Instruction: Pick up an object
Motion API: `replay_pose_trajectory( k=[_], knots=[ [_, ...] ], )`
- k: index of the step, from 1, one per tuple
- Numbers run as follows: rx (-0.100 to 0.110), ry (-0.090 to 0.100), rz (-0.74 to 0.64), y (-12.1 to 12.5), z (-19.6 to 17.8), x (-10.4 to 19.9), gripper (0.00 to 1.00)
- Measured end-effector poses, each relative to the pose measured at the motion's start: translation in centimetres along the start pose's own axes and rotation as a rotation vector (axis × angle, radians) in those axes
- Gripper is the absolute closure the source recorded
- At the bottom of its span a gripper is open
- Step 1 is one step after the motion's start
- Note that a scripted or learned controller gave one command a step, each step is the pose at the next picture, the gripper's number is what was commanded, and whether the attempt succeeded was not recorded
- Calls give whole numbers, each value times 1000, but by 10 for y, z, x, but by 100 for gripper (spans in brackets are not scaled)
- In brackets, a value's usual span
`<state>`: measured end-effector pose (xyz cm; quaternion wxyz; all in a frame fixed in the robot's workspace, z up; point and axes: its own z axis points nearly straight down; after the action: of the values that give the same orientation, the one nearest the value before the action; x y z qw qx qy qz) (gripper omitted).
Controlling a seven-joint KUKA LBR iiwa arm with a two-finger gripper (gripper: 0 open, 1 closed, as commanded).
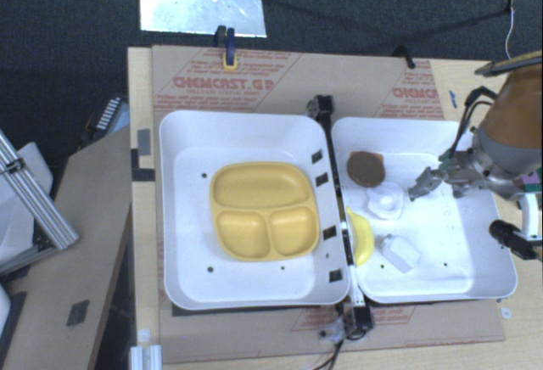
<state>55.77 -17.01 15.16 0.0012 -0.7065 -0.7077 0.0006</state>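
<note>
The right bin (458, 279) holds a brown round disc (366, 167) at its back left. In front of the disc lies a white round piece (387, 202), with a small white block (399, 253) nearer the front. A yellow curved object (361, 237) rests against the bin's left wall. My gripper (424, 185) reaches in from the right and hovers just right of the white round piece, over the middle of the bin. Nothing shows in its grasp.
The left bin (182, 190) carries a yellow divided tray (260, 210) in its middle. A black divider with clips (331, 190) runs between the two bins. The arm's orange band (519, 109) stands over the right bin's right side.
</note>
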Motion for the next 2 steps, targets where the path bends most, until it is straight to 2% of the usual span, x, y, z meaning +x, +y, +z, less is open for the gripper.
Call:
replay_pose_trajectory(
  k=[1,2],
  knots=[
    [1,0,1,-2,54,-10,0],
    [-5,-2,1,0,41,-10,100]
  ],
)
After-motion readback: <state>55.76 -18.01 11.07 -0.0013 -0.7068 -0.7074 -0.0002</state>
